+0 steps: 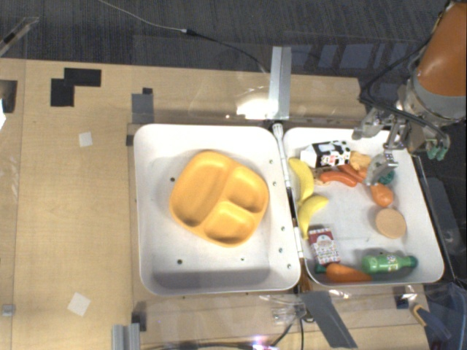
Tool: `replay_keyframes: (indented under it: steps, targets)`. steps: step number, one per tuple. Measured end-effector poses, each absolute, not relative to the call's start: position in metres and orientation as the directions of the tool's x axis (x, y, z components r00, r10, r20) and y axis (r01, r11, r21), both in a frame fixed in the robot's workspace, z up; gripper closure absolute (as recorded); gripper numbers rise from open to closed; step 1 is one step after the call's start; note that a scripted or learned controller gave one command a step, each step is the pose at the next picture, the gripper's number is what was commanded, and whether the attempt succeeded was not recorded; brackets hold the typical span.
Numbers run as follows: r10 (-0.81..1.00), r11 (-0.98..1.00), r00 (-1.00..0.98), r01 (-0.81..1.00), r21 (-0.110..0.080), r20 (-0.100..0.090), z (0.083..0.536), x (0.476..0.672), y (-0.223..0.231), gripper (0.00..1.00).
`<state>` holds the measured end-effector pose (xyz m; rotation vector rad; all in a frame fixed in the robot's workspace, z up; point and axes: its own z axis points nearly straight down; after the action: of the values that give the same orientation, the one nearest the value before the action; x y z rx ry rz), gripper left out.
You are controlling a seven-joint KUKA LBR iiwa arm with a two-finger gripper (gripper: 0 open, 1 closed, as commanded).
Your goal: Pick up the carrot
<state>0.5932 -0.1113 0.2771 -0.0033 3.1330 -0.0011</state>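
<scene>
Reaching in from the right, the grey arm with its orange band [446, 57] has its gripper [382, 168] low over the upper right part of the right bin [430, 217]. Finger spacing cannot be judged from this angle, and nothing is visibly held between them. Gripper tip stands just above a small orange carrot [381, 194], apparently touching or nearly so; contact cannot be confirmed.

Right bin contents: a black-and-white milk carton [328, 154] at top, a red-orange chilli-like item [340, 179] just below it, two bananas [305, 193] along the left wall, a small red box [323, 245] below them, a second carrot [346, 273] along the bottom wall, a green bottle [388, 262] lying beside it, and a tan round disc [390, 223] below the small carrot.

Left bin [153, 261] holds a yellow sectioned plate [219, 197], set near centre
</scene>
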Motion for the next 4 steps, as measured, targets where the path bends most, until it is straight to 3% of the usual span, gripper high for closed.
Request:
replay_keyframes:
  steps: [1,2,3,4]
  targets:
    - [0.075,0.997,-0.997,0.075,0.002,0.003,0.159,0.591,-0.147,0.00]
    - [0.266,0.964,-0.964,0.266,0.002,-0.013,0.089,0.565,-0.154,0.00]
    - [0.395,0.919,-0.919,0.395,0.002,-0.012,0.150,0.625,-0.190,0.00]
    - [0.459,0.888,-0.888,0.459,0.003,-0.012,0.089,0.596,-0.182,0.00]
